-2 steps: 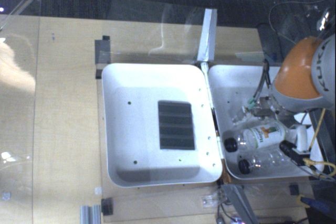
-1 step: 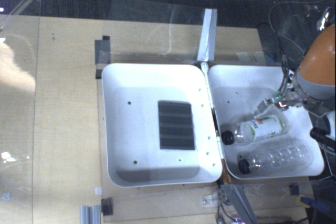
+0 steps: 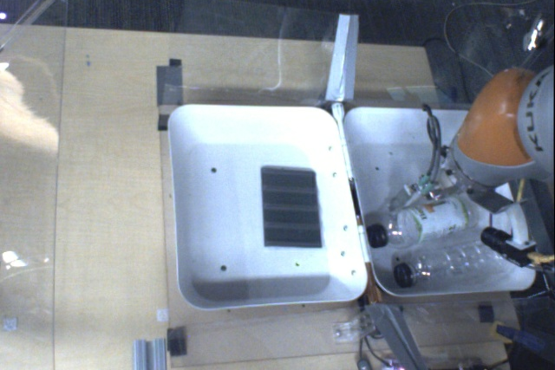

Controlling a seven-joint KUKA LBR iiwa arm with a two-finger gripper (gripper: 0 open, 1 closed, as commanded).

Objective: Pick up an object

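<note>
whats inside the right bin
In the right bin lie two clear plastic bottles with black caps: one labelled, another nearer the front. The arm covers the bin's right part, so what lies beneath it cannot be seen.

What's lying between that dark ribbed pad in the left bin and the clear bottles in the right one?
In the camera view, between the dark pad and the bottles lie bare white bin floor and the two bins' adjoining rims.

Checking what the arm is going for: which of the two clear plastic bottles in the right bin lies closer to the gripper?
The clear plastic bottle with the pale label, lying on its side directly under the gripper. The other clear bottle, unlabelled, lies nearer the bin's front edge.
</note>
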